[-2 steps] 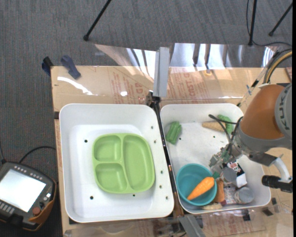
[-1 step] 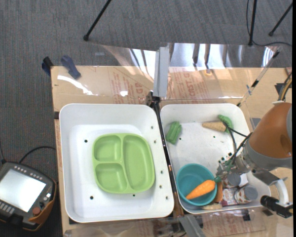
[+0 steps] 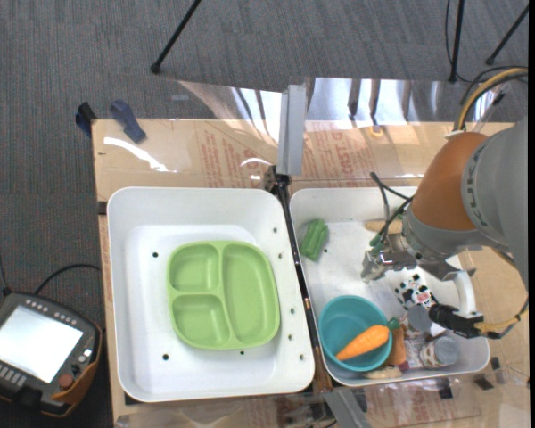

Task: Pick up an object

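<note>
Your gripper (image 3: 374, 264) sits low in the right bin (image 3: 339, 212), near its middle, with the grey arm (image 3: 481, 194) crowding in from the right above it. You cannot tell from this view whether the jaws are spread or pressed together, and nothing shows between them.

The relation to weigh is which thing lies closest. The carrot (image 3: 364, 341) lies toward the bin's front from the jaws, resting in the teal bowl (image 3: 339, 324), its long axis slanting from front-left up to back-right, with the leafy end at the right. The green toy (image 3: 314, 237) lies to the jaws' left and slightly back, alone on bare floor, its long axis running roughly front to back, close to the wall dividing the 2 bins. A black-and-white toy (image 3: 412, 289) sits just right of the jaws, under the wrist, among small clutter you cannot make out.

By my judgement the green toy is the cleaner pick: flat white surface beneath it and open room on its right side, though the dividing wall pinches the left. The carrot sits raised on a curved bowl and could roll.

The left bin (image 3: 125, 230) carries 1 green divided plate (image 3: 223, 294), well apart from the jaws. Both bins rest on the counter (image 3: 187, 150).
</note>
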